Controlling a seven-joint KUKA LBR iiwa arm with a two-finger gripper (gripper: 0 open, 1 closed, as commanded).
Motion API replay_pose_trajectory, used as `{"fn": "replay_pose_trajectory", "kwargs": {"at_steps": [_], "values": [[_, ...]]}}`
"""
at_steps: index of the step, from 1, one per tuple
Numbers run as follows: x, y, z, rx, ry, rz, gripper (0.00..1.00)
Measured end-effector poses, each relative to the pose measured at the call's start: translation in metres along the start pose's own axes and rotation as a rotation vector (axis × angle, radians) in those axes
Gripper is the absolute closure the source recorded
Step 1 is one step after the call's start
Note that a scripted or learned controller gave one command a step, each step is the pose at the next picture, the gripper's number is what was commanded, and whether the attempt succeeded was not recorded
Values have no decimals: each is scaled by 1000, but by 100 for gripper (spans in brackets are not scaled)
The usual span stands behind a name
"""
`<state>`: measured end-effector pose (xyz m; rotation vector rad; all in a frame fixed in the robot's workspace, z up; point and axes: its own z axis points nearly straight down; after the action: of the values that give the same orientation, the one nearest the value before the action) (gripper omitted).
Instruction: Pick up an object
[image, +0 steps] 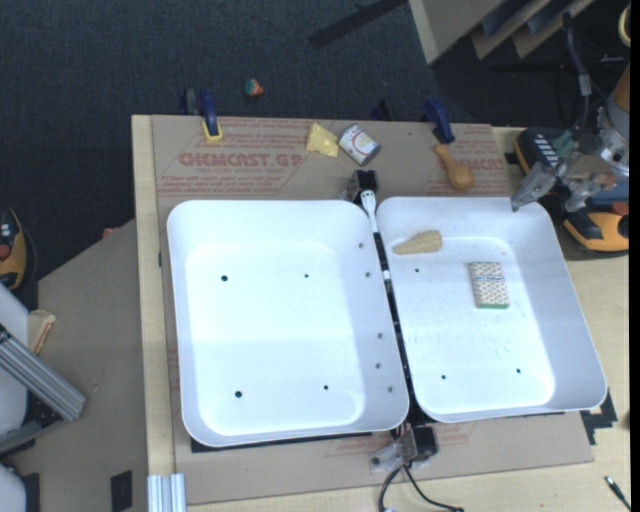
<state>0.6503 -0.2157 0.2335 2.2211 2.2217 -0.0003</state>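
Two objects lie in the right bin (560, 350). One is a tan, oblong bread-like piece (418, 242) near the far left wall. The other is a small rectangular sponge with a checked pattern (488, 284), a little to its right and nearer the front. My gripper (553, 194) hangs over the bin's far right corner, up and to the right of the sponge. Its grey fingers (526, 191) are spread open with nothing between them.
The left bin (200, 300) adjoins the right one. Behind the bins on the board lie a yellow wedge (322, 140), a small white box (358, 145) and a wooden-handled tool (455, 168). Blue clamps (208, 112) grip the far edge. A black-tipped pen (366, 190) rests at the divider.
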Motion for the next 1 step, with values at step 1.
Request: {"fn": "replay_pose_trajectory", "kwargs": {"at_steps": [1], "values": [[43,-24,89,9,4,-3,0]]}}
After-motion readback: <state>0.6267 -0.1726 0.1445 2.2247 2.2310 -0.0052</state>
